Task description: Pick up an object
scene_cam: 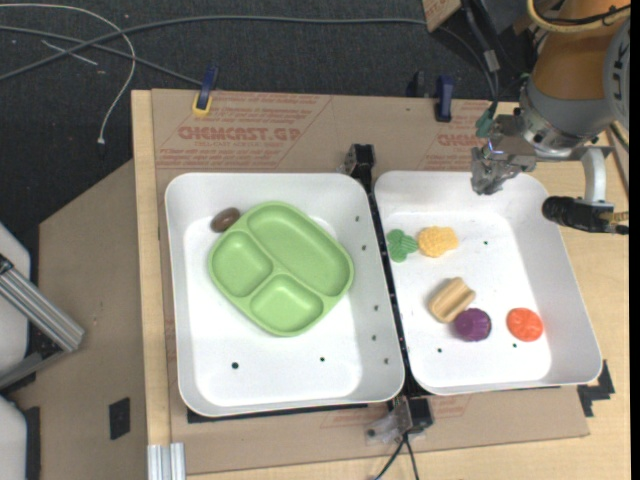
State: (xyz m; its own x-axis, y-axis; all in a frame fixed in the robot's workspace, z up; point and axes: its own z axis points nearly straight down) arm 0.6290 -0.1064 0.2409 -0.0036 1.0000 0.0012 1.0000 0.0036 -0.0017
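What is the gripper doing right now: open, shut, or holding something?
Gripper: cannot be told; it hangs over the back edge of the right bin, with nothing seen between it and the toys.

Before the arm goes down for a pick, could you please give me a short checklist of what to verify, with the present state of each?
1. Gripper carries nothing: ok, nothing is seen under it.
2. Finger opening: cannot tell, too small to see.
3. Gripper over a target: not ok, it hangs above the right bin's far edge, apart from every item.
4. Targets lie free: partly ok; orange ball is alone, but tan block touches purple ball, and yellow toy sits close to green toy.
5. Left bin items settled: ok, green divided plate lies flat, brown piece beside it.
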